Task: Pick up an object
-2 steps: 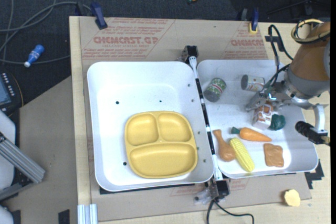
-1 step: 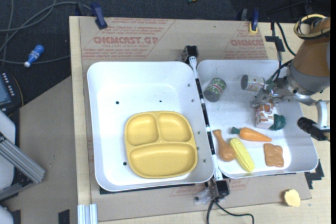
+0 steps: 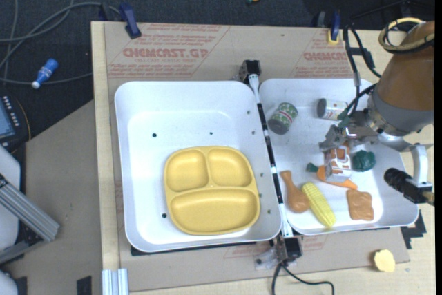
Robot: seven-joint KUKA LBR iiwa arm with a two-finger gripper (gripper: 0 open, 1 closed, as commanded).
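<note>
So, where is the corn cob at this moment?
The corn cob lies in the right bin, near its front edge, between the drumstick on its left and the brown piece on its right.

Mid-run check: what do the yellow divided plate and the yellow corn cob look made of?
The yellow divided plate looks like moulded plastic with a smooth, slightly glossy finish: uniform colour, rounded compartment edges, soft highlights. The yellow corn cob is probably a plastic or rubber toy: flat, even yellow with a bumpy kernel texture. Hardness cannot be judged.
</note>
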